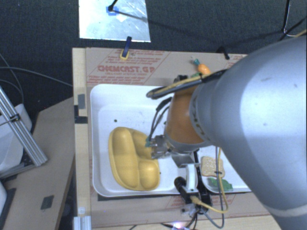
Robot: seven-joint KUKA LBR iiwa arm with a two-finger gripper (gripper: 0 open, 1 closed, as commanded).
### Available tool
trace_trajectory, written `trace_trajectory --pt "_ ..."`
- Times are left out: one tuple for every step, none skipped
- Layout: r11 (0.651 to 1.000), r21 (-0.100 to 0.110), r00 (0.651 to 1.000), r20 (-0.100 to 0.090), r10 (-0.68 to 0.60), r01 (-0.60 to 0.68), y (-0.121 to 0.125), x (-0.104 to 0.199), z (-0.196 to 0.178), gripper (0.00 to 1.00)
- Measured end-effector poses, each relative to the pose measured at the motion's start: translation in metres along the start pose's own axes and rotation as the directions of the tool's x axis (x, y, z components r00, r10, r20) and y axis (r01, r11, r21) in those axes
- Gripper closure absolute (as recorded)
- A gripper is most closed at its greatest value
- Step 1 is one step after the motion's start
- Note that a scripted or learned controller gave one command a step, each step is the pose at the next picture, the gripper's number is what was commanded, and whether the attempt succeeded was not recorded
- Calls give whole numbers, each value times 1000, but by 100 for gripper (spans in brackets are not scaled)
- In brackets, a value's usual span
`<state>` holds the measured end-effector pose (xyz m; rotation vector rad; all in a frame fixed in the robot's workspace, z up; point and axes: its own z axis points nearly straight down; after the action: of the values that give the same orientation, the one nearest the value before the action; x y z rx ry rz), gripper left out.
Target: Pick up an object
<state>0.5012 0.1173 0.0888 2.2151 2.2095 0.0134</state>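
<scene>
A large yellow lumpy object (129, 159), shaped like a bunch of bananas, lies in the left white bin (103, 111), toward its front. The grey arm with its orange band (180, 121) reaches in from the right, low over this bin. My gripper (156, 147) sits at the yellow object's right edge, close against it or touching it. The wrist and cables cover the gripper's tip.
In the right bin (240, 189), a tan toast-like slice (212, 166) and a small green item (225, 185) lie beside the arm. Brown cardboard (129, 68) lies behind the bins, with a small orange piece (204, 69) on it. A metal frame (21, 138) stands at the left.
</scene>
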Motion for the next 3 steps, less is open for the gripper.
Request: trace_trajectory --pt "1000 -5 1000 -10 -9 9 -1 7 -346 100" --pt "1000 9 1000 -4 -15 15 -1 7 -348 100" --pt "1000 8 1000 -4 -21 21 -1 7 -358 100"
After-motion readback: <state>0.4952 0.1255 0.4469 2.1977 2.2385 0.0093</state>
